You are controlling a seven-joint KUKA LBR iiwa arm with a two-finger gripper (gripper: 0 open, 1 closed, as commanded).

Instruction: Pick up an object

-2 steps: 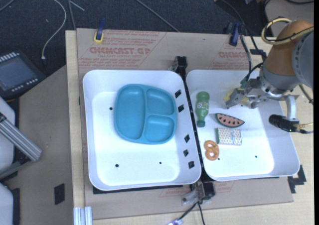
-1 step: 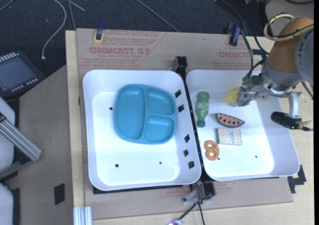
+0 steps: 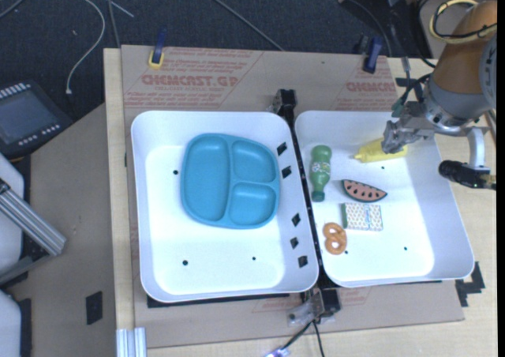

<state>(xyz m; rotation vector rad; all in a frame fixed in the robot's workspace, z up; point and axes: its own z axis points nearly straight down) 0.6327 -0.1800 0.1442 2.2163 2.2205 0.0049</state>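
Observation:
My gripper hangs over the far right part of the right bin, right at the upper end of a flat yellow piece. Whether it touches that piece I cannot tell. A green bottle lies near the bin's left wall. In the middle of the bin are a watermelon slice and, nearer the front, a pale patterned square with a pretzel to its left.
The left bin holds a blue divided plate. A black divider runs between the bins. Loose cables lie on the dark floor beyond the bench.

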